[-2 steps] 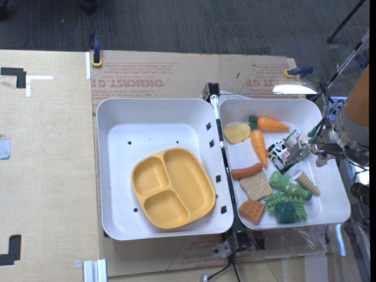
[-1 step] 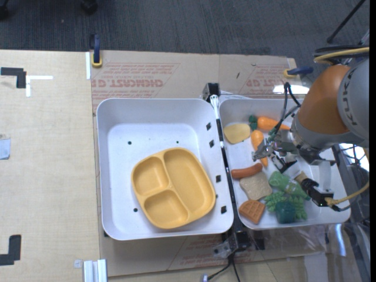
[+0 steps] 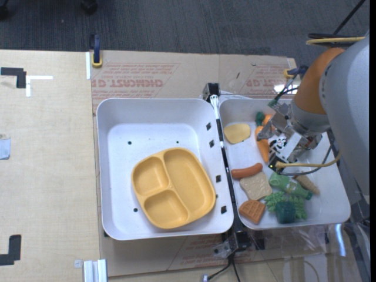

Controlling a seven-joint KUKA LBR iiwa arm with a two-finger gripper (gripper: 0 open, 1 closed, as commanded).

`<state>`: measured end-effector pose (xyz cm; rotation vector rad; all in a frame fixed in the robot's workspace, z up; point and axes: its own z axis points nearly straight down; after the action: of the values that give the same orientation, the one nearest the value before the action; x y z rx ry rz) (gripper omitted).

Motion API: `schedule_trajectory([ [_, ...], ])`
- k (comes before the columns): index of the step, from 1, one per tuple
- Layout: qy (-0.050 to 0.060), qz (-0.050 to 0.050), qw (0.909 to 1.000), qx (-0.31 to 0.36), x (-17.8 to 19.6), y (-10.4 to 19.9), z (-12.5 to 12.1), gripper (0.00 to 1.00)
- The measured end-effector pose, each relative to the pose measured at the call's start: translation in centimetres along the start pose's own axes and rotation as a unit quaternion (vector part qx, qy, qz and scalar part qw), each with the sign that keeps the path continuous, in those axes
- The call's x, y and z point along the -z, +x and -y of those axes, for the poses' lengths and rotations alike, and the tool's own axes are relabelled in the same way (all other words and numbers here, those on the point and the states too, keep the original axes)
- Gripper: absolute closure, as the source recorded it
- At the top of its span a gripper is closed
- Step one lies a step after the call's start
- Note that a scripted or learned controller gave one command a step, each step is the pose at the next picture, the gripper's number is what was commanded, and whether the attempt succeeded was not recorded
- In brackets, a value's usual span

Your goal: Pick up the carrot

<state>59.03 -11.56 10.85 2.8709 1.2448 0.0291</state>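
Two shallow white bins are sitting side by side on the counter [image 3: 47, 175], and the grey arm [image 3: 352, 98] with its orange band is reaching in from the right over the right-hand bin [image 3: 335, 207]. The left bin [image 3: 117, 122] is holding a yellow divided plate [image 3: 172, 187]. The right bin is carrying the toy food: a pale yellow chip-shaped piece [image 3: 237, 133] near its upper left, a sausage [image 3: 247, 171] below that, a slice of bread [image 3: 256, 187], a waffle [image 3: 252, 211], and green leafy vegetables [image 3: 286, 203] toward the lower right. The carrot [image 3: 263, 150] is lying in the upper middle of this bin, a slim orange piece with its long axis running roughly up and down in the view, its upper end tucked toward the wrist. The end effector [image 3: 281, 147] is hovering just beside it, so the carrot is lying immediately to its left as the camera sees it. Whether the fingers are spread or closed cannot be told, since cables and the black-and-white housing are hiding them, and nothing is visibly being held. By my judgement, a short shift toward the bins' shared wall, with the fingers set across the carrot's narrow width, is what the grasp is turning on.
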Motion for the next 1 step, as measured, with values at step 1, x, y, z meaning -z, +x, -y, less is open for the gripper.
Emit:
schedule_trajectory([
  [1, 0.002, -0.002, 0.9879, -0.155, -0.01, 0.41, -2.19, 0.0],
])
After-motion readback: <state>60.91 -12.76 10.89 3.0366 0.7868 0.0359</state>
